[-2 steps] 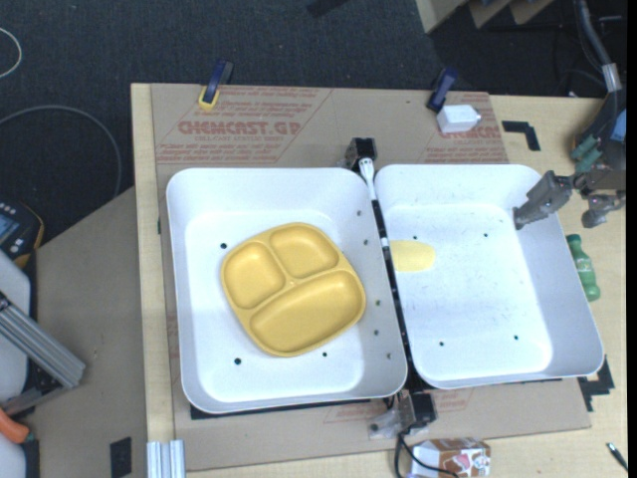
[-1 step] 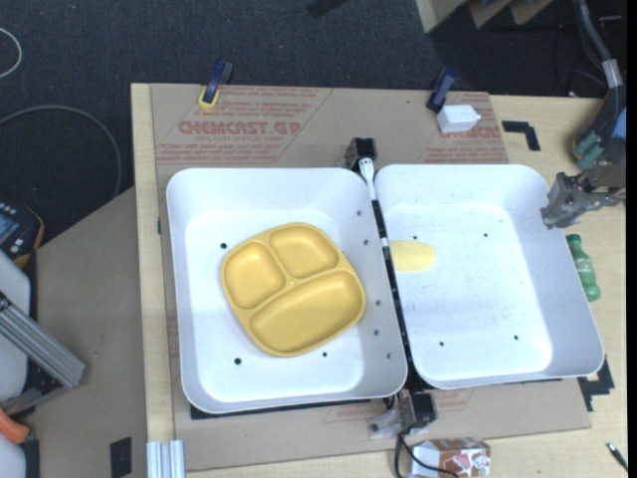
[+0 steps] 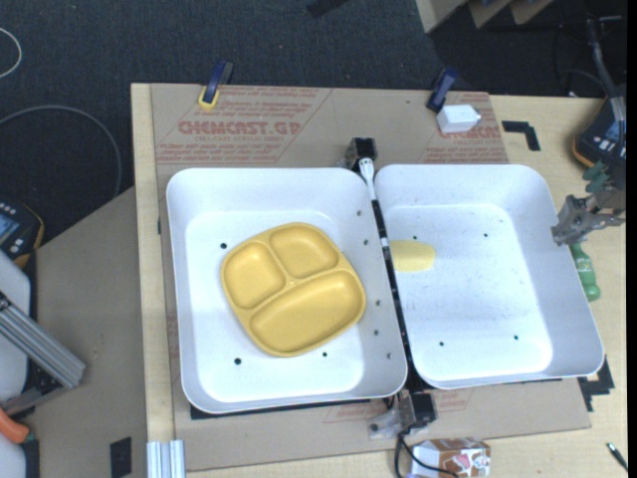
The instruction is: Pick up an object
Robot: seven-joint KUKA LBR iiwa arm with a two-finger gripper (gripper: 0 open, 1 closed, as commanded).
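Note:
A yellow divided plate (image 3: 292, 288) lies in the left bin (image 3: 189, 207). A small pale yellow piece (image 3: 412, 257) rests in the right bin (image 3: 478, 357), close to its left wall. My gripper (image 3: 577, 223) is at the far right, over the right bin's right rim. A thin green object (image 3: 587, 275) sits directly below the gripper, along that rim. Whether it is in the gripper or lying on the rim cannot be made out.
The bins stand on a cardboard sheet (image 3: 299, 127) held by clamps at the back. A white block (image 3: 458, 119) sits behind the right bin. Cables and small parts (image 3: 438, 456) lie by the front edge. Dark equipment (image 3: 602, 142) stands at the far right.

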